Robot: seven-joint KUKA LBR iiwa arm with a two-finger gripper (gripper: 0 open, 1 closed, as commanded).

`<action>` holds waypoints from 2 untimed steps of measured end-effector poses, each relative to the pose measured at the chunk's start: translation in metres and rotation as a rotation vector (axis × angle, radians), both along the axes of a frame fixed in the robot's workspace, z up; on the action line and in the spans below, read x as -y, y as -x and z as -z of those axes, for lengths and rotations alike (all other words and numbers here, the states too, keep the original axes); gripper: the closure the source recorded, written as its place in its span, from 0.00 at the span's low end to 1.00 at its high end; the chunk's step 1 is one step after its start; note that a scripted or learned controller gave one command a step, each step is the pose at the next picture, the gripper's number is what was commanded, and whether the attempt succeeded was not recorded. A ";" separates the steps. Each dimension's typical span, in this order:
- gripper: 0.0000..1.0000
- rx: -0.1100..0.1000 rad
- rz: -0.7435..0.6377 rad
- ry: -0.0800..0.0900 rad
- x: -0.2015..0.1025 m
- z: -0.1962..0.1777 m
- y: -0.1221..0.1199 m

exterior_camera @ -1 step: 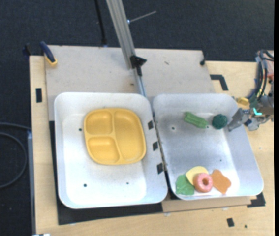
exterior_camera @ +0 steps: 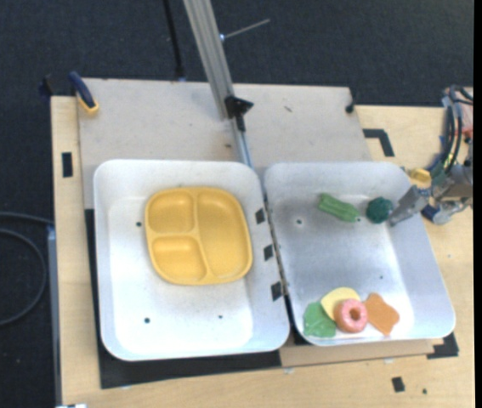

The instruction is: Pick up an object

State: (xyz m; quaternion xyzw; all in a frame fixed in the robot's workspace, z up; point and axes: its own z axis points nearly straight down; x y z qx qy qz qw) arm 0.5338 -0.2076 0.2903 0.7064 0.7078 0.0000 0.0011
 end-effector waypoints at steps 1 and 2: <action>0.00 -0.004 0.001 -0.001 -0.002 0.043 -0.004; 0.00 -0.004 0.002 -0.001 0.007 0.090 -0.003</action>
